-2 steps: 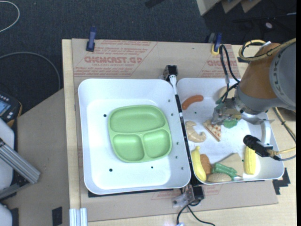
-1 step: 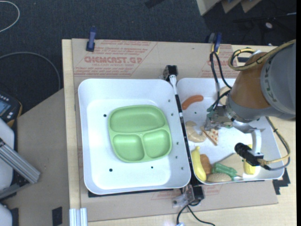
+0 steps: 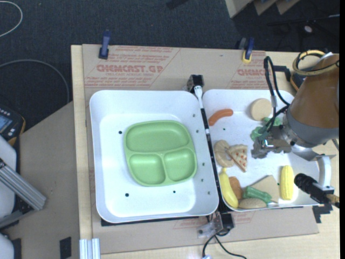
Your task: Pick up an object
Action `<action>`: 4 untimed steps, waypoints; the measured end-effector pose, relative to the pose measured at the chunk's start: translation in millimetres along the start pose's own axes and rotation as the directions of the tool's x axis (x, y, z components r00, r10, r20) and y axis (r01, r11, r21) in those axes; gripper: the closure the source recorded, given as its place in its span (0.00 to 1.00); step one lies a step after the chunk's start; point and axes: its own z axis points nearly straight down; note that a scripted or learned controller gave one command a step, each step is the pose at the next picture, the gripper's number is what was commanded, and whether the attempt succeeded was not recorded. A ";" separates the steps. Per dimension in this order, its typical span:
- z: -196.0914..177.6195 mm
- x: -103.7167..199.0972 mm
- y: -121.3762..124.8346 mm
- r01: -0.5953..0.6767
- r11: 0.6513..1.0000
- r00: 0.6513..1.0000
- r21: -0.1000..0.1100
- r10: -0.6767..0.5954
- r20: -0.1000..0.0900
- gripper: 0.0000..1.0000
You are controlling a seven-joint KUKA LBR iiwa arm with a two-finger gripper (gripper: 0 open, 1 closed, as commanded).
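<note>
Two white bins side by side on bench. Left bin [image 3: 108, 144] holds green divided plate [image 3: 160, 152]. Right bin [image 3: 237, 97] holds toy food: sausage [image 3: 220, 115], round cracker-like piece [image 3: 261, 109], pizza slice [image 3: 237, 157], corn cob [image 3: 287, 182], banana [image 3: 227, 190], green bean [image 3: 255, 193]. Gripper [image 3: 262, 146] low over right bin, between pizza slice and corn cob, near small green item [image 3: 269, 127]. Finger state: cannot tell; nothing visibly held.

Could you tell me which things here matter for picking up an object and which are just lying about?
Job in hand: gripper; right bin; sausage; pizza slice; corn cob; banana.

Lying about: left bin; green divided plate; blue clamps.
</note>
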 end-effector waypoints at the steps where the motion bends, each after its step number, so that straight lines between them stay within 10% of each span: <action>1: 100.3 -19.2 57.9 0.001 1.000 1.000 -0.001 -0.001 -0.003 1.00; 4: 97.3 -2.7 2.9 -0.001 1.000 1.000 -0.021 0.001 0.007 1.00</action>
